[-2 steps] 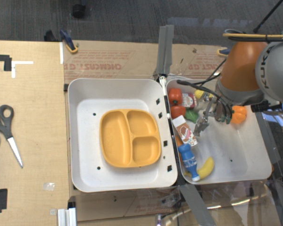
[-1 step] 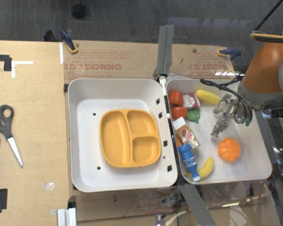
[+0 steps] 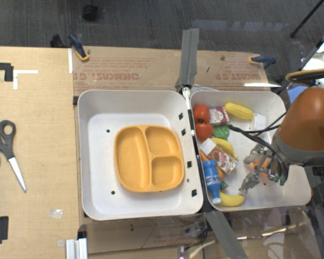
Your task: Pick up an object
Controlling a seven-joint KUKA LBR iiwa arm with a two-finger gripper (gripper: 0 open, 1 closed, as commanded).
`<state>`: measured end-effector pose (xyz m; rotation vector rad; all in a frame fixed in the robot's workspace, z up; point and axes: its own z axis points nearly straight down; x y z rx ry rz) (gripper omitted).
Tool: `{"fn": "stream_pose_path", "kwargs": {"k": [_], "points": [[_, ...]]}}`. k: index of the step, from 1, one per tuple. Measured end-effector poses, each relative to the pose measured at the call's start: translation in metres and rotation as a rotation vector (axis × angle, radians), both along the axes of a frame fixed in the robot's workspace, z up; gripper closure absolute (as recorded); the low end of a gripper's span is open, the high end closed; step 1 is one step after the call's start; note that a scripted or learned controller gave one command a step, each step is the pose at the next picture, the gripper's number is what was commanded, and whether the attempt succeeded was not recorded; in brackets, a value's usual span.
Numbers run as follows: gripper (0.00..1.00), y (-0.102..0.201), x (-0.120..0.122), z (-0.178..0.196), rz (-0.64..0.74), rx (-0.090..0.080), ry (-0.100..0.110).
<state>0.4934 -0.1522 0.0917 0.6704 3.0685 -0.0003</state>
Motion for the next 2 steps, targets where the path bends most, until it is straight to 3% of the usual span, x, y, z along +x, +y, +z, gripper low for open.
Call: {"fn": "stream_pose_path", "kwargs": {"k": [1,2], "points": [[0.0,0.054,0.057,0.001,-0.037,0.0,-0.002],[0.0,0.044,0.097,0.001,-0.113,-0.001,-0.002]]}}
